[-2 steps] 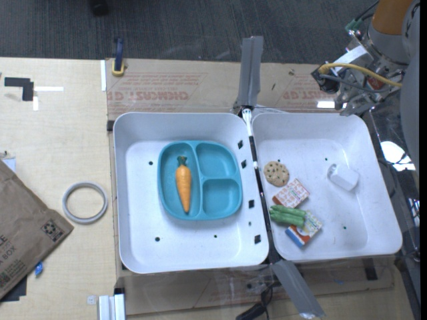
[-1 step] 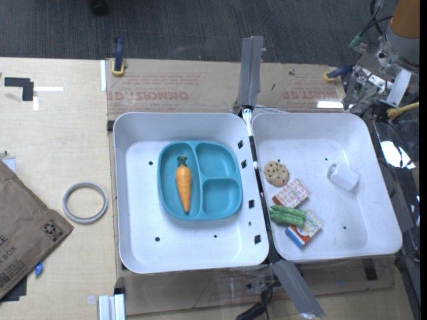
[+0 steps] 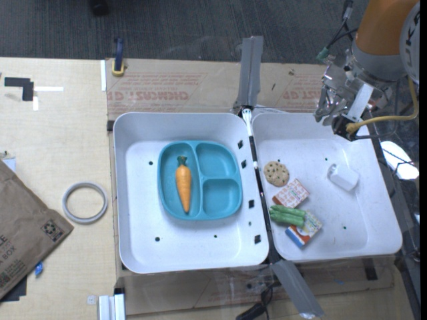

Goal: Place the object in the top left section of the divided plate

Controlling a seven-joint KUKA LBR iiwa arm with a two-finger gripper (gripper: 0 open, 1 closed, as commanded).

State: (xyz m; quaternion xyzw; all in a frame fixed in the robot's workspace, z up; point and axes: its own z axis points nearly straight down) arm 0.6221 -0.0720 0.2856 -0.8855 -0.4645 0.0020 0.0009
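Observation:
A blue divided plate (image 3: 221, 197) lies in the left bin (image 3: 133, 245). It has one long section on its left and two smaller ones on its right. An orange toy carrot (image 3: 184, 185) lies lengthwise in the long left section; both right sections hold nothing. My gripper (image 3: 332, 115) hangs over the far edge of the right bin (image 3: 373, 239), well away from the plate and above all the loose items. I see nothing held under it.
The right bin holds a cookie (image 3: 275, 173), a red-and-white cracker packet (image 3: 291, 194), green beans (image 3: 287, 214), a small colourful box (image 3: 305, 229) and a white block (image 3: 343, 177). A tape ring (image 3: 85, 201) and a brown paper bag (image 3: 23, 232) lie left of the bins.

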